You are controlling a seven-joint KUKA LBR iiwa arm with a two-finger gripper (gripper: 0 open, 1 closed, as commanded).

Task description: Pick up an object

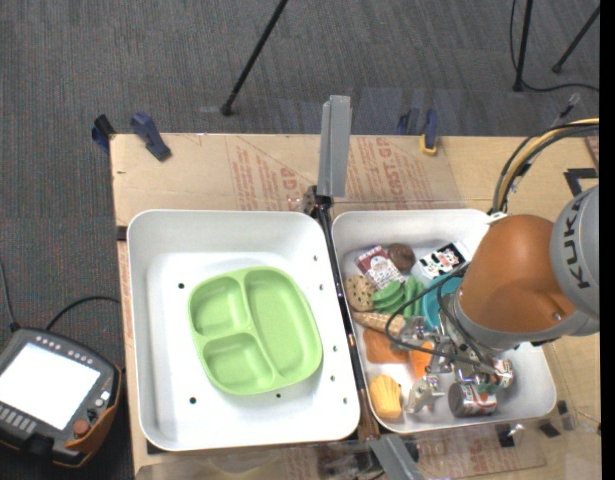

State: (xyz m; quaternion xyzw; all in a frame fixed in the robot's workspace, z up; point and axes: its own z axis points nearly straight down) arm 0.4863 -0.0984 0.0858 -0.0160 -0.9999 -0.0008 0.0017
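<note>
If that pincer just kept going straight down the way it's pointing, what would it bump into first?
Probably the small can lying in the right bin: the pincer hangs just over it, pointing down. The single slanted view leaves depth unclear, so the orange item beside it is possible.

Smooth, slightly glossy green plastic plate (255, 328) lies in a matt white plastic bin (157, 268); the tabletop (217, 173) looks like brown cardboard; the can (474, 397) is shiny metal.

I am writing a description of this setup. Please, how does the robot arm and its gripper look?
The arm is grey with a broad rounded orange band above the wrist, and dark letters "KU" show on the grey shell. Black and yellow cables curve along it. The gripper is a small metallic assembly with thin dark wires.
</note>
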